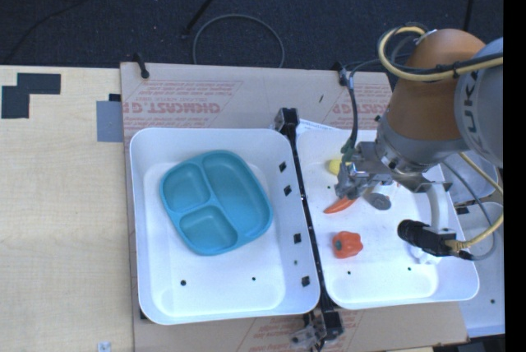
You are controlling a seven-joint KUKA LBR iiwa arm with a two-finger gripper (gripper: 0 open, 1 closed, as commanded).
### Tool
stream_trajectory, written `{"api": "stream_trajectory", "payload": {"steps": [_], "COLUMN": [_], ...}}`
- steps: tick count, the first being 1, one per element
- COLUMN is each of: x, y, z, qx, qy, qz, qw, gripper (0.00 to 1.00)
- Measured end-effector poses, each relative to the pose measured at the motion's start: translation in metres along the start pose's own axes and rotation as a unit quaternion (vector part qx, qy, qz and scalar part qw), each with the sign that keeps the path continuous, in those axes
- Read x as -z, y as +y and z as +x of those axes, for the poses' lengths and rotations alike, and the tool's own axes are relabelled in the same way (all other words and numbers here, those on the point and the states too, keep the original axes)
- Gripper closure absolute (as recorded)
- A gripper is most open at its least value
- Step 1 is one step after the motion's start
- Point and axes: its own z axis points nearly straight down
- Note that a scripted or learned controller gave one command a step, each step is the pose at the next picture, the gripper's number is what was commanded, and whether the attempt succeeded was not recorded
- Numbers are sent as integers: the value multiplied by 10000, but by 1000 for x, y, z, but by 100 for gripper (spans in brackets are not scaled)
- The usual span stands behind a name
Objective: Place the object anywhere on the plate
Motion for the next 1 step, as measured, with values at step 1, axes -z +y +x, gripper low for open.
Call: {"api": "stream_trajectory", "payload": {"steps": [1], "x": [3], "y": [-7], "z": [59], "qx": [7], "qy": [0], "qz": [2], "qw": [10000], "gripper": [100]}}
